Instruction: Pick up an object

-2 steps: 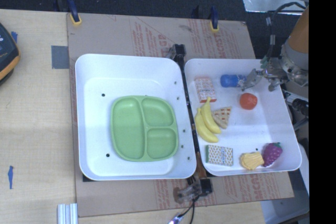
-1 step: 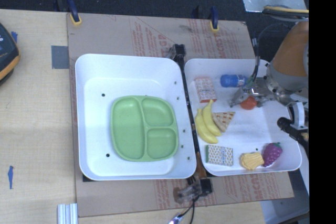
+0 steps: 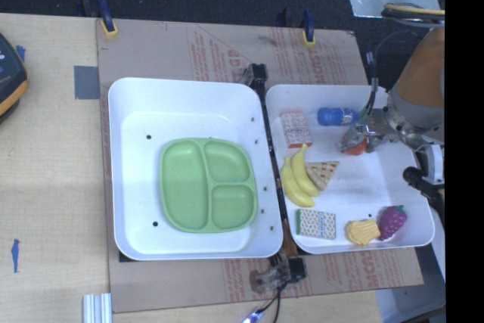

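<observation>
The right bin (image 3: 344, 93) holds a yellow banana bunch (image 3: 297, 176), a pizza slice (image 3: 322, 174), a pink wrapped snack (image 3: 295, 129), a blue bottle (image 3: 333, 116), a patterned sponge-like block (image 3: 315, 224), a yellow corn-like toy (image 3: 362, 231) and purple grapes (image 3: 391, 221). My gripper (image 3: 358, 140) hangs low over the bin's upper right part, just below the blue bottle, with a small red-orange thing (image 3: 355, 149) at its tips. Whether that thing sits between the fingers is unclear.
The left bin (image 3: 136, 106) holds a green divided plate (image 3: 207, 184). The grey arm with its orange band (image 3: 418, 83) comes in from the right edge over the right bin's rim. Clamps (image 3: 107, 17) hold the cardboard at the back.
</observation>
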Available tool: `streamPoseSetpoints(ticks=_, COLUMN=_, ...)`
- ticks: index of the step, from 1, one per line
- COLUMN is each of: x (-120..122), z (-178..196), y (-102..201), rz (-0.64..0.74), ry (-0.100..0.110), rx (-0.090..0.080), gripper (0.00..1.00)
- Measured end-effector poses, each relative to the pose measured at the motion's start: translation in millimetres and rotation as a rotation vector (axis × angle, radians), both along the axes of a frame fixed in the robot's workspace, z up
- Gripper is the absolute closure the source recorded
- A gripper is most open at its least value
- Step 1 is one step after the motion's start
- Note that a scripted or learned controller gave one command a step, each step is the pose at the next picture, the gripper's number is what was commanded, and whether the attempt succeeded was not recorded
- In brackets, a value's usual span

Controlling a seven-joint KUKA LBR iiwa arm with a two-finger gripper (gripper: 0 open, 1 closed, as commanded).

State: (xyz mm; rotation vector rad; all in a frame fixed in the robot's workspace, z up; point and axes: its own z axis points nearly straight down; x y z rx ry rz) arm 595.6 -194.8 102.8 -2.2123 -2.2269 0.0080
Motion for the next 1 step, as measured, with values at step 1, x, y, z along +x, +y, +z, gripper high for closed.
streamPoseSetpoints(ticks=1, x=44.7, z=51.3, y=67.1, rz=-0.001, ry=-0.004, rx=0.003, gripper=1.0)
